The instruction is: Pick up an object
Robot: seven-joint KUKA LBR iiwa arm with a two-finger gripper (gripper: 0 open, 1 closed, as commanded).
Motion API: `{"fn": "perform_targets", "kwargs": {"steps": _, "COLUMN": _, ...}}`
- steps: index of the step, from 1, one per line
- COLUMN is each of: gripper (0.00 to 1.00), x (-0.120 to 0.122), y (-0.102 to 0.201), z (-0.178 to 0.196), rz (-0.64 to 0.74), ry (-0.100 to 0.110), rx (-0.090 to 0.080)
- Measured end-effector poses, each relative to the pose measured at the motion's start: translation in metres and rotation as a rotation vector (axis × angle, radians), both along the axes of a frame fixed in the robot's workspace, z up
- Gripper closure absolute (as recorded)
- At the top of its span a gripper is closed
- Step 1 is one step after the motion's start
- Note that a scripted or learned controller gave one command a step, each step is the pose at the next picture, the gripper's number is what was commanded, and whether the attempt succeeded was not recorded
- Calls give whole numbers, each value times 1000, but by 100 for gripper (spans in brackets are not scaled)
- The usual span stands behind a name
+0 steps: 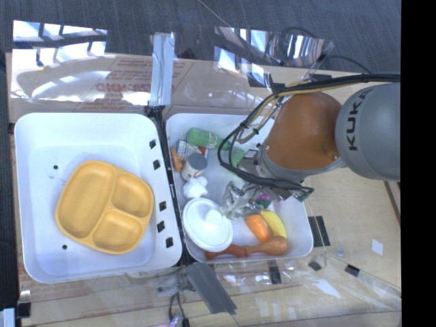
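My gripper [238, 199] hangs low in the middle of the right bin [300, 213], below the orange band of the arm. Its metal fingers sit just right of a white bowl [208, 225] and just left of an orange carrot-like toy [258, 227] and a yellow banana [275, 222]. A brown wooden spoon [252, 249] lies along the bin's front wall. A green bottle [202, 137], a small grey-capped item [197, 161] and a small white piece [195, 188] lie at the bin's left and back. I see nothing lifted between the fingers.
The left bin [34, 182] bears a yellow divided plate [103, 206]. Black cables [238, 135] loop from the arm over the back of the right bin. A black divider [163, 176] runs between the bins.
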State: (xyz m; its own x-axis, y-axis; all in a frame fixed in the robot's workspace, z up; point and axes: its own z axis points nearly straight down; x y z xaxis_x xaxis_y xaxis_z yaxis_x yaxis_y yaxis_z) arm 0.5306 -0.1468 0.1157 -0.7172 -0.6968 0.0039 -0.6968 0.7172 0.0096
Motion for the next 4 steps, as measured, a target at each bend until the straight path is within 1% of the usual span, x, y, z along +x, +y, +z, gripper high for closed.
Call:
{"fn": "perform_targets", "kwargs": {"steps": 1, "gripper": 0, "x": 1, "y": -1, "z": 2, "rz": 0, "ry": -5, "rx": -2}}
{"fn": "perform_targets", "kwargs": {"steps": 2, "gripper": 0, "x": -42, "y": -62, "z": -19, "rz": -21, "ry": -23, "rx": -3}}
{"fn": "perform_targets", "kwargs": {"steps": 3, "gripper": 100, "x": -41, "y": -59, "z": -12, "rz": -12, "ry": -17, "rx": -1}}
{"fn": "perform_targets", "kwargs": {"steps": 4, "gripper": 0, "x": -40, "y": -58, "z": -12, "rz": -10, "ry": -18, "rx": -1}}
